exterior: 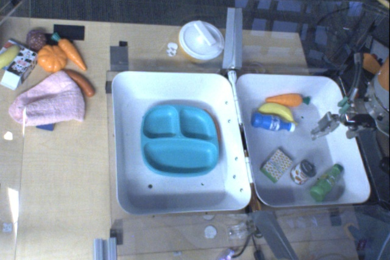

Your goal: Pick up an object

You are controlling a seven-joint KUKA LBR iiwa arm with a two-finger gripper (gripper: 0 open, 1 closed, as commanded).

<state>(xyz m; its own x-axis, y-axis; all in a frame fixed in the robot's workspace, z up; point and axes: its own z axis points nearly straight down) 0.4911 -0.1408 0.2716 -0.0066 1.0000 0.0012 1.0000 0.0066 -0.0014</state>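
The green bottle (325, 182) lies at the near right corner of the right bin (246, 149), one of several candidates for pickup, and nothing has been lifted yet. Using that bin as the landmark: just left of the bottle sits a small jar (301, 171), then a patterned sponge (277, 164) toward the near left. Farther back lie a blue bottle (272, 123), a banana (276, 111) touching it, and a carrot (286, 99) at the far side. The gripper (324, 125) hovers over the bin's right part, apart from every object; whether its fingers are spread or closed I cannot tell. Choosing, descending and grasping all remain.
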